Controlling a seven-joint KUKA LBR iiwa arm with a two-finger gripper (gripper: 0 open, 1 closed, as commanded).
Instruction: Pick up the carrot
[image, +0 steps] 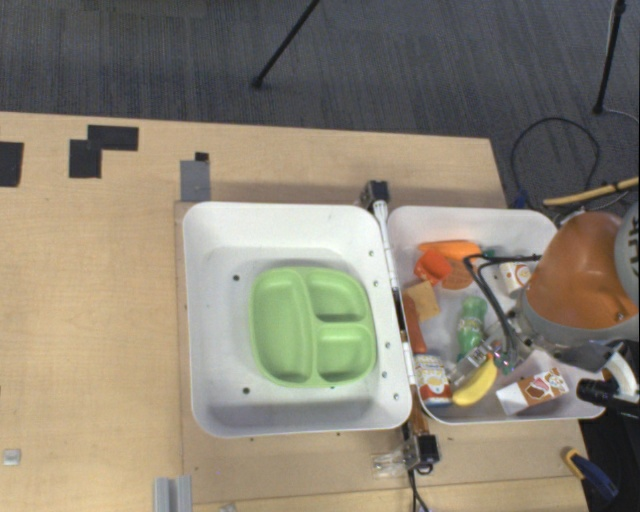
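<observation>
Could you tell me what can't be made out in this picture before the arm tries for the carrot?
- Gripper: hidden under the arm's orange band in the camera view, so its fingers cannot be judged.
- Right bin: its right part is covered by the arm.
- Carrot: its right end is crossed by a black cable.
- Small packets near the banana: print too small to read.

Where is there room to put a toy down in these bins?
The left bin has bare white floor all around the green divided plate, widest to its left. The right bin is crowded: the carrot, banana, green bottle and small packets sit close together, with the arm over its right side.
</observation>
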